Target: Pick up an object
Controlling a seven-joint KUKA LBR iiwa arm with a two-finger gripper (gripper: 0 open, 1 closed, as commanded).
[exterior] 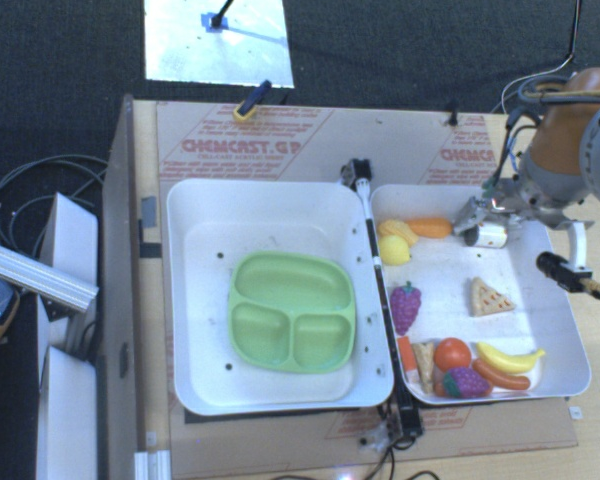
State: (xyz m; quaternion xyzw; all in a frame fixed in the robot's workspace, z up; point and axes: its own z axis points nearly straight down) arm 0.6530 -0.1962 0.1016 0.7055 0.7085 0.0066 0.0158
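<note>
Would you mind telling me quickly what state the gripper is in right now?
Gripper: cannot be told; it hangs over the far part of the right bin, near the carrot.

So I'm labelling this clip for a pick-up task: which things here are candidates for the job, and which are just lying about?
Part of the job:
gripper
toy carrot
lemon
purple grapes
pizza slice
tomato
banana
right bin

Just lying about:
green divided plate
left bin
cardboard sheet
cables
</note>
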